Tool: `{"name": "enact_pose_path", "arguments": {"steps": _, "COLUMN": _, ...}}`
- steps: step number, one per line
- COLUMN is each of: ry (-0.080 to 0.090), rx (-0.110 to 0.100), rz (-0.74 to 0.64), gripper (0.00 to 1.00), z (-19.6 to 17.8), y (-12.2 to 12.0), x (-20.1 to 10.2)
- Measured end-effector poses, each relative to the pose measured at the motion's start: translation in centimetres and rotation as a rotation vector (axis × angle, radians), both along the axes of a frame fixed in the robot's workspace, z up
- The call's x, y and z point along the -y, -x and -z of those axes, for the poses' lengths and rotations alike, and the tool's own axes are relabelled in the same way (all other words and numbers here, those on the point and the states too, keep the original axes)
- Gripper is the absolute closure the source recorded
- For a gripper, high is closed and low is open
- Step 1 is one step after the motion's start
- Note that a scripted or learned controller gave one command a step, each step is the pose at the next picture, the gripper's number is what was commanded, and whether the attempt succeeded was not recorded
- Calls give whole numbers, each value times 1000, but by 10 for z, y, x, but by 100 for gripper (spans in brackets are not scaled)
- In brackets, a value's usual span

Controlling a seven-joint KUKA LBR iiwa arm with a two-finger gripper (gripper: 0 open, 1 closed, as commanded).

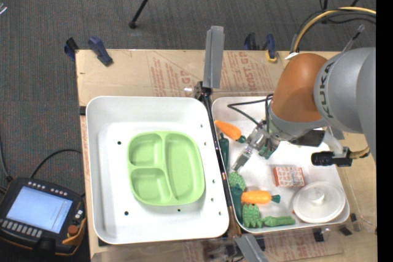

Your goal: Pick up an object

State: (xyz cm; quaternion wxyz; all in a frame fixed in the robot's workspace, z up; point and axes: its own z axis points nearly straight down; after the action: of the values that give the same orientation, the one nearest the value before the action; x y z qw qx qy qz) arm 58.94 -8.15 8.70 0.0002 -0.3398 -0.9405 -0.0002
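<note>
My gripper (239, 162) hangs low over the left part of the right bin (334, 178), pointing down and to the left. Its tip is just above a green knobbly toy (236, 181) and beside a dark green piece (224, 148) by the bin's left wall. An orange carrot (228, 130) lies up and left of the gripper. A second carrot (256, 197) lies below it. Nothing shows as held.
The right bin also holds a small red and white box (288, 177), a white round lid (318, 201), and green toys (250, 216) at the front. The left bin (101, 132) holds a green divided plate (166, 167). A grey upright post (214, 61) stands behind the bins.
</note>
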Motion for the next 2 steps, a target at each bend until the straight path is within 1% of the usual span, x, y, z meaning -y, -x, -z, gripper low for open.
{"name": "enact_pose_path", "arguments": {"steps": 1, "ry": 3, "rx": -2, "rz": 37, "gripper": 0, "z": 0, "y": 39, "x": 71}}
{"name": "enact_pose_path", "arguments": {"steps": 2, "ry": 0, "rx": 1, "rz": 192, "gripper": 0, "z": -2, "y": 93, "x": 63}}
